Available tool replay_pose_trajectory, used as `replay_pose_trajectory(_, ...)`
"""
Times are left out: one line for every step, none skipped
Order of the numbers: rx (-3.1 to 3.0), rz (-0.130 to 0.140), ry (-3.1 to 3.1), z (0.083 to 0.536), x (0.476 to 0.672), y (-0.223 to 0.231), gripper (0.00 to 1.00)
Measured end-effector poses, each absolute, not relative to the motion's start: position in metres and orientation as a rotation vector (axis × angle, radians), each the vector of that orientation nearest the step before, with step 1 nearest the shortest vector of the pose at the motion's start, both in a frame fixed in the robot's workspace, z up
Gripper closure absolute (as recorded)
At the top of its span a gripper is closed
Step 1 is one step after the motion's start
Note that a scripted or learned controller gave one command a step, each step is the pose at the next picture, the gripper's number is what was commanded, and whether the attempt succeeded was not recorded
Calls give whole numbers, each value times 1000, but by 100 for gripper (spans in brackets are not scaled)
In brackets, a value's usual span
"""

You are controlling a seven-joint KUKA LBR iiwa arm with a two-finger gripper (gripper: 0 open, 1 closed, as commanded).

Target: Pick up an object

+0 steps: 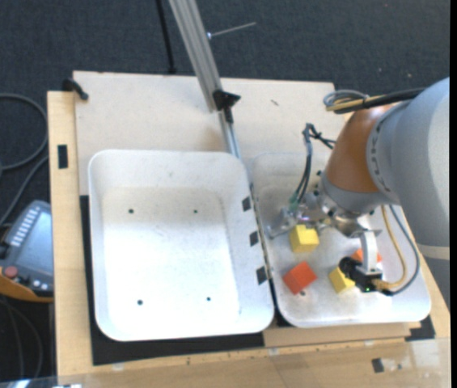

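Your arm (390,160) runs off the frame's right edge and covers the upper right of the right bin (349,318). You cannot tell how the gripper (297,217) fingers stand. A small orange object (368,257) at centre right is half hidden behind black cabling (363,275).

From my seat the left bin (171,241) gives wide open floor, with room to come down anywhere inside its rim. The right bin (410,304) is crowded: my arm (390,156) hangs over its upper half and covers the floor there. A yellow block (304,238) sits just under the wrist, an orange block (298,277) near the shared wall, and a second yellow block (340,279) beside dark cabling at the right. A slanted metal post (200,47) stands over the back of the bench between the bins.
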State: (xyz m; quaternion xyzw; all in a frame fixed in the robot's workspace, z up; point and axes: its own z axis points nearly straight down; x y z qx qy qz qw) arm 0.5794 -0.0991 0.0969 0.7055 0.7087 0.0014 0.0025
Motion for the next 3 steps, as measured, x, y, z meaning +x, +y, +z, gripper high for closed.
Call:
replay_pose_trajectory(2220, -1, 2219, 97, 548, -93, 0)
replay_pose_trajectory(2216, 2, 2221, 108, 550, -94, 100)
replay_pose_trajectory(2207, 13, 2230, 201, 570, 4, 100)
